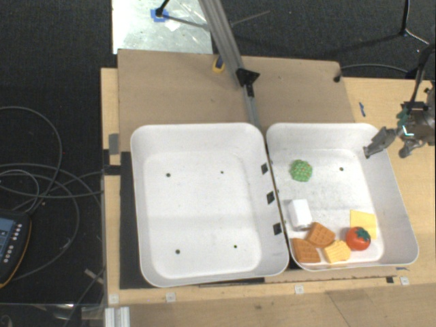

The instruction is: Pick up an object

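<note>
The gripper [390, 147] is positioned at the far right edge of the right bin [392, 189], above its rim, with two fingers visible and spread apart; nothing is seen between them, so the gripper is judged released and unloaded. All candidate objects lie below and to the left of the gripper, inside the right bin. The green ball [301, 170] is located nearest, well apart from the gripper toward the bin's middle and clear of the other items. Farther from the gripper, toward the bin's near edge, a cluster is found: a white block [299, 213], two orange waffle pieces [319, 235] [306, 251], a yellow cracker [337, 252], a red tomato [358, 238] and a yellow cheese wedge [364, 220], several of them touching or just beside one another. The left bin [197, 203] holds no candidate. The approach step is judged to be in hand; no grasp has been made. The next move calls for the gripper to be carried inward over one object, lowered with the fingers apart, and closed. The isolated green ball is judged the least obstructed target.
</note>
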Robot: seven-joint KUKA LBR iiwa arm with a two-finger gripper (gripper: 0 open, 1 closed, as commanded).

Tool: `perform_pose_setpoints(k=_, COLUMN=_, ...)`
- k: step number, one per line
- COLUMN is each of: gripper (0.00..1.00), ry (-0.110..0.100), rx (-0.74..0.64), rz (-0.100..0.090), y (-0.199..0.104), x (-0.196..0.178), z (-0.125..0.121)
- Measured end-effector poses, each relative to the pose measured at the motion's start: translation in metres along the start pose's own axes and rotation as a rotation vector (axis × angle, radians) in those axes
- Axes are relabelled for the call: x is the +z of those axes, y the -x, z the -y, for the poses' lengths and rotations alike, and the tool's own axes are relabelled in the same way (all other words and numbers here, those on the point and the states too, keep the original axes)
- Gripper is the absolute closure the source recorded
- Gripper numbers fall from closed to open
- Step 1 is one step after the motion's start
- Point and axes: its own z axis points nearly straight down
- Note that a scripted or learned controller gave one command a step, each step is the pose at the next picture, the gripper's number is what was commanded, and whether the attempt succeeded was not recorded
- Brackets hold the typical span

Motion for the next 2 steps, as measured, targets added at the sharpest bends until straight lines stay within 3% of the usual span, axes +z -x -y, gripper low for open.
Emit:
perform_pose_setpoints(k=1, gripper=0.0, ry=0.004, rx=-0.001, rz=0.002, y=0.0, x=-0.002, z=-0.001)
perform_pose_setpoints(k=2, gripper=0.0, ry=-0.001, rx=-0.001, rz=-0.001, y=-0.01, x=0.054, z=-0.002)
